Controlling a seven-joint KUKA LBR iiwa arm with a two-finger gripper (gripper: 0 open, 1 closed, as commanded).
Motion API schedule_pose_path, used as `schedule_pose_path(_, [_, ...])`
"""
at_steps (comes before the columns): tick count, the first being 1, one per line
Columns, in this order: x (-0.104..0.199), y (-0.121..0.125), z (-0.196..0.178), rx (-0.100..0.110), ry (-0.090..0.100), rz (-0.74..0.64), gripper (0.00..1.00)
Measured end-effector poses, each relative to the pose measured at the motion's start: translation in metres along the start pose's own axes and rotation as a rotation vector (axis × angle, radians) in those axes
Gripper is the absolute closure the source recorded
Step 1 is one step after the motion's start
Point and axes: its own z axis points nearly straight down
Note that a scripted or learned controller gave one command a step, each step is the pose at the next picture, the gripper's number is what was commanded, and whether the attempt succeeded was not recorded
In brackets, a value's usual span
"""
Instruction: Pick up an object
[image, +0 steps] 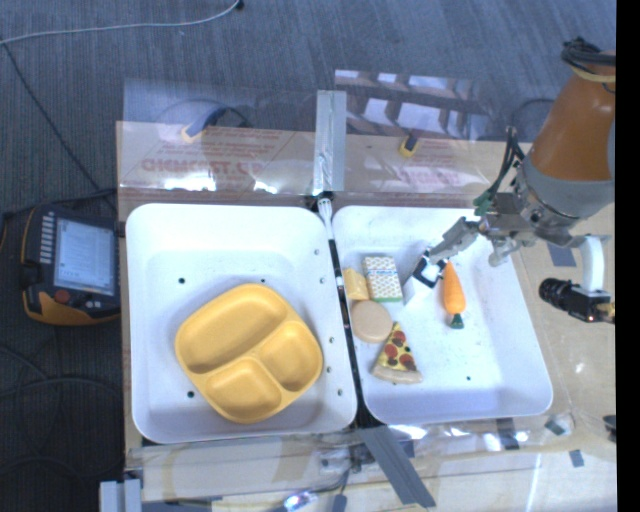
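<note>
In the right bin (500, 390) lie an orange carrot (454, 290), a pale green-patterned block (382, 278), a small yellow piece (355, 284), a round tan biscuit (371, 321) and a pizza slice (397, 355). My gripper (430, 268) reaches in from the right and hangs just left of the carrot's upper end, right of the patterned block. Its fingers stand open with nothing between them.
The left bin (160, 240) holds a yellow divided plate (248, 352). A ridge between the bins (338, 300) runs close to the yellow piece. A handheld pendant (68, 265) lies outside the bins at the left. The arm's orange band (578, 125) rises at the right.
</note>
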Motion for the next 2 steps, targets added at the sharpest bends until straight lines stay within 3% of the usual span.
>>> schedule_pose_path(1, [-0.042, -0.014, 0.115, 0.002, 0.001, 0.376, 0.00])
schedule_pose_path(2, [-0.056, -0.009, 0.169, -0.011, 0.002, 0.321, 0.00])
